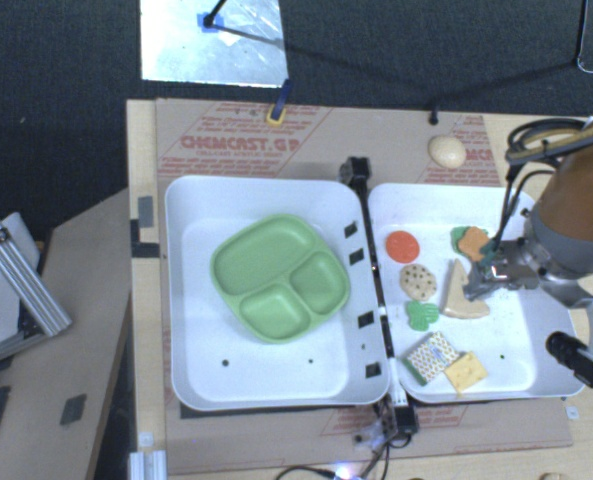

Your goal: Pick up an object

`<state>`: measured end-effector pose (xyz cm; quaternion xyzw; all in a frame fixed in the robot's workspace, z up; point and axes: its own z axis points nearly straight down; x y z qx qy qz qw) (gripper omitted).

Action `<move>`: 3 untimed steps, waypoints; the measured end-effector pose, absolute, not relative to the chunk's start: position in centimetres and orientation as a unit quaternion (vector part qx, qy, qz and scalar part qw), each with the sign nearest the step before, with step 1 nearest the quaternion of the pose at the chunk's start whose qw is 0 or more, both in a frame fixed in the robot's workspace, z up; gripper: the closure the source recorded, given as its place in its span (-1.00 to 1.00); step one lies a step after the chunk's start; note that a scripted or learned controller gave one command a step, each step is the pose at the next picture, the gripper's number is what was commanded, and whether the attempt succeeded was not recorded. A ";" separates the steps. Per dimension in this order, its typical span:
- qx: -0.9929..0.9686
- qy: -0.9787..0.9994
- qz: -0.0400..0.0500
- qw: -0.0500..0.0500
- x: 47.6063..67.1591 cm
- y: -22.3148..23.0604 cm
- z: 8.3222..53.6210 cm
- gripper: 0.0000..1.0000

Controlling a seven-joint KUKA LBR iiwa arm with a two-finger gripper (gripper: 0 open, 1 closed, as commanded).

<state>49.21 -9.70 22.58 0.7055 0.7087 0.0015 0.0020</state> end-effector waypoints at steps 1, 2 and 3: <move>0.704 0.711 0.002 0.001 53.5 -5.2 22.4 1.00; 0.704 0.710 0.001 0.000 55.4 -1.4 21.6 1.00; 0.705 0.709 0.001 0.001 55.4 -1.5 21.5 1.00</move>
